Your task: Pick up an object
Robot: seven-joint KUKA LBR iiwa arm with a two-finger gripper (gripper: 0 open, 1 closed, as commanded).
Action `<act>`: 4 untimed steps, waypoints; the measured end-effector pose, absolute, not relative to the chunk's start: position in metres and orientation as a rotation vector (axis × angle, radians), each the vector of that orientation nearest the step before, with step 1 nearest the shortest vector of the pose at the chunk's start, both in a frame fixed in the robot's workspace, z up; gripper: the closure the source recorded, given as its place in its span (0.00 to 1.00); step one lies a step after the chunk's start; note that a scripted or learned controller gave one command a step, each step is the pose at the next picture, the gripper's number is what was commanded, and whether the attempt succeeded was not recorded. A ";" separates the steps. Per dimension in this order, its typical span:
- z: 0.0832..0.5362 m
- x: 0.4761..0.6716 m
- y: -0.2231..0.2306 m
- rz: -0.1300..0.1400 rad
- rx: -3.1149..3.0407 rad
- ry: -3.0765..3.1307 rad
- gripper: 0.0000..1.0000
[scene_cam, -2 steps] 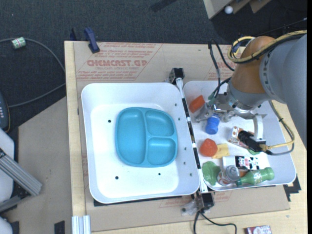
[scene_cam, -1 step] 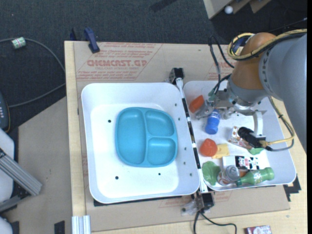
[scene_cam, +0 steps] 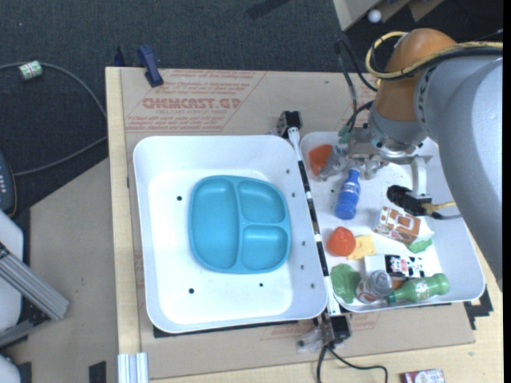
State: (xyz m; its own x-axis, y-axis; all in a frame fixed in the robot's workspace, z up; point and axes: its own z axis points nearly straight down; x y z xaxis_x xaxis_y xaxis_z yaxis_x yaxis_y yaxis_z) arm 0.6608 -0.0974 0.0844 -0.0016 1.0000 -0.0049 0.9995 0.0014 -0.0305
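Observation:
My gripper [scene_cam: 363,164] hangs over the far end of the right bin [scene_cam: 471,274], below the arm's orange band. Just in front of it a blue bottle [scene_cam: 347,198] with a pale cap lies in the bin, its cap end pointing at the gripper and very close to it. I cannot see whether they touch. An orange object [scene_cam: 319,158] sits to the gripper's left, near the bin's far left corner. Nothing shows as held.
The right bin also holds a small printed carton [scene_cam: 399,223], a red object [scene_cam: 342,240], a yellow piece [scene_cam: 364,247], a green lump [scene_cam: 345,280], a can [scene_cam: 375,286] and a green bottle [scene_cam: 419,290]. A blue divided plate [scene_cam: 239,223] lies in the left bin [scene_cam: 160,182].

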 end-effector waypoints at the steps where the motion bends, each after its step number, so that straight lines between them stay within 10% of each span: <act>1: 0.084 0.597 -0.096 0.001 -2.221 -2.219 0.00; 3: 0.085 0.667 -0.095 0.001 -2.220 -2.222 0.00; 4: 0.096 0.667 -0.095 0.000 -2.220 -2.226 1.00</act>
